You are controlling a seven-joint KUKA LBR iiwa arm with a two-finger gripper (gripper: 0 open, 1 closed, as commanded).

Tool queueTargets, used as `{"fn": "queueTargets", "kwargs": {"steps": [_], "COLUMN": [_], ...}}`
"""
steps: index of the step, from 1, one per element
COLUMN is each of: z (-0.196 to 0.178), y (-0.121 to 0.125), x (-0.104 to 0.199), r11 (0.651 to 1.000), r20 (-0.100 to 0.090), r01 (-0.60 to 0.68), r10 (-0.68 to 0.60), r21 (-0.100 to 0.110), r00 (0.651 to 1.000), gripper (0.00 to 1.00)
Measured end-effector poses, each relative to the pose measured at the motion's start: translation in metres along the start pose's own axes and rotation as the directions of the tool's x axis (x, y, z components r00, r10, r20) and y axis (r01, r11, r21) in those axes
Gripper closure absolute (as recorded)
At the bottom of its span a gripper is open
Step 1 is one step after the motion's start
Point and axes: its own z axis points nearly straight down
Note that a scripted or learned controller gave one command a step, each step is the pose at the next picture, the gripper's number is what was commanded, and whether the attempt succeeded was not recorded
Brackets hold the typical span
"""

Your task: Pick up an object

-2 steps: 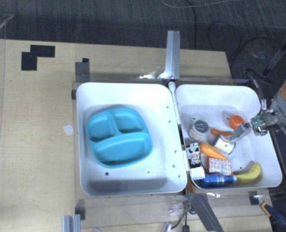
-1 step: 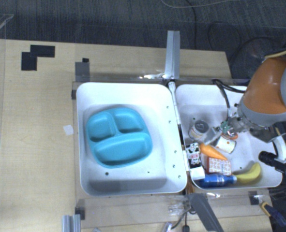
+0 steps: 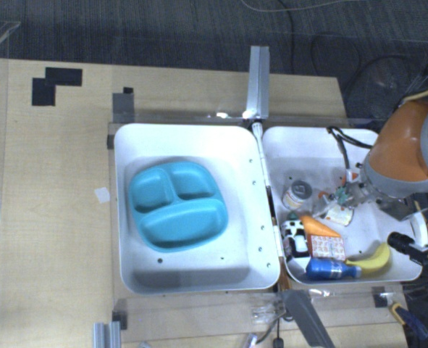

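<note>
- two shallow white bins sit side by side on the counter (image 3: pixel 47 216), and the count begins at the left.
- left bin (image 3: pixel 237 158): one thing, a blue divided plate (image 3: pixel 177 205) with three compartments, lying flat near the middle.
- right bin (image 3: pixel 311 147): a crowded heap toward the near edge.
- one small round tin (image 3: pixel 298 191) stands apart behind the pile.
- one black-and-white toy (image 3: pixel 294 230) lies by the bin's left wall, touching one orange carrot (image 3: pixel 319 226).
- one red-patterned packet (image 3: pixel 327 248) lies under the carrot, one blue bottle (image 3: pixel 328 270) along the near wall.
- one yellow banana (image 3: pixel 374 260) curves beside the bottle's cap.
- the arm's gripper (image 3: pixel 342 198) is down in the right bin over small clutter; whether its fingers are parted or closed on anything, i cannot tell.
</note>
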Motion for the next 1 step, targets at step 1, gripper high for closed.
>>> {"fn": "queueTargets", "kwargs": {"steps": [1], "z": [-0.0082], "y": [0.0005], "x": [-0.0014], "r11": [1.000], "r20": [0.002], "r01": [-0.001], "r10": [0.001], "r21": [0.002], "r00": [1.000], "gripper": [1.00]}}
